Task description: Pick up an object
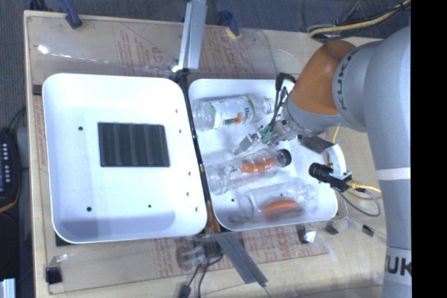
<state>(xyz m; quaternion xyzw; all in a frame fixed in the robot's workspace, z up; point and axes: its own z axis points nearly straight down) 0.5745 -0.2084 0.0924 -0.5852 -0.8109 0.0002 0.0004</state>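
Note:
Three clear plastic bottles lie in the right bin (209, 91). One with a green and white label (230, 112) lies near the bin's far side. A second with an orange insert and a black cap (248, 168) lies in the middle, and a third with an orange insert (279, 203) rests by the near edge. My gripper (257, 139) reaches down into the bin between the labelled bottle and the middle bottle. Its metal fingers point left, close above the middle bottle. Nothing shows between them.
The left bin (63, 150) holds a dark ribbed rectangular pad (133, 144). A metal bar (191, 31) rises where the two bins meet. The grey arm with its orange band (321, 84) crosses the right bin's right side. Cables (360, 195) trail at the right.

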